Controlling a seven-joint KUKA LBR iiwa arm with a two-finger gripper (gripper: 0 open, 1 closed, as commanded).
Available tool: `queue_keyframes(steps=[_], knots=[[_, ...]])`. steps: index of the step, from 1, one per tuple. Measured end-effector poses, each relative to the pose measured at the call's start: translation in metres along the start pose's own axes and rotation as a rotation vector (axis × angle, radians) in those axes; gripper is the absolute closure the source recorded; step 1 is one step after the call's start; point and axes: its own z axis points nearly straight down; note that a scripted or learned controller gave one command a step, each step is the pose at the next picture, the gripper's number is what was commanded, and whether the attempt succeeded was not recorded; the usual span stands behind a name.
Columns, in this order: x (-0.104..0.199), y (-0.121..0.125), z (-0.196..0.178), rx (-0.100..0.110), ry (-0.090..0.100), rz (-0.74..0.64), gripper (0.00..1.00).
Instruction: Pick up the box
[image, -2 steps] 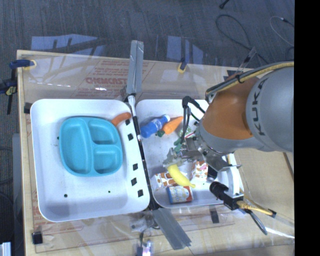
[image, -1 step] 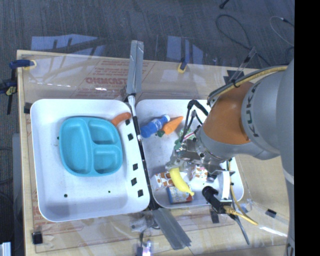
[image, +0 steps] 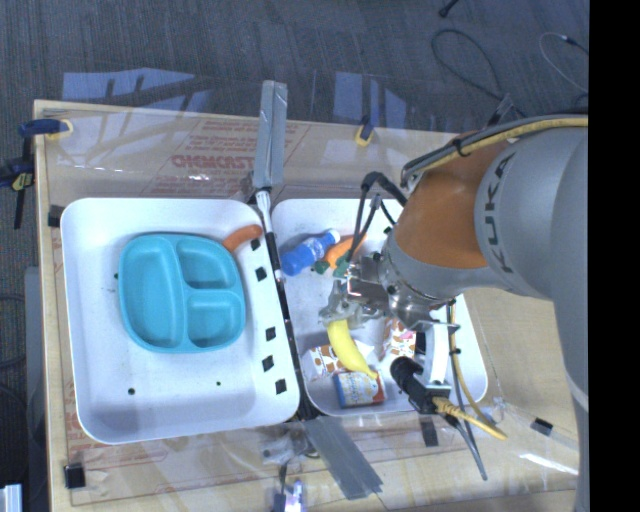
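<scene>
Takes the banana (image: 347, 345) as the mark, lying aslant near the middle of the right bin (image: 470, 385). Finds the hand (image: 358, 290) just above the banana's upper end, low among the clutter, hung under the grey arm (image: 520, 230) reaching in from the banana's right. Cannot tell whether open or closed, nor whether gripping anything: too much wrist and cable in the way. Places the box (image: 322, 358), a small white carton with red print, against the banana's left side, flat on the bin floor, loose and in no order, as suits a bin of jumbled goods. Notes a second red-and-white pack (image: 400, 342) just right of the banana, partly under the arm, so possibly the box meant instead; hard to say. Spots a blue-and-orange packet (image: 357, 388) at the banana's lower end and a blue bottle (image: 303, 252) up and left of the banana. Sees a blue tray (image: 180, 292) well left of the banana, in the other bin (image: 90, 400) on the desk (image: 150, 150). Judges the pick not yet made, with the box resting on the floor. Expects trouble from the crowding: little room beside the banana for a clean grip.
</scene>
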Motion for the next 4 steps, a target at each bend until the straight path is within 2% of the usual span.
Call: queue_keyframes(steps=[1,2,3,4], knots=[[0.0,0.0,-0.006,0.01,-0.001,-0.007,1.0],[0.02,-0.006,0.039,0.003,-0.002,0.034,1.0],[0.065,-0.015,0.004,0.001,-0.001,0.095,1.0],[0.064,-0.015,-0.117,0.0,-0.002,0.243,1.0]])
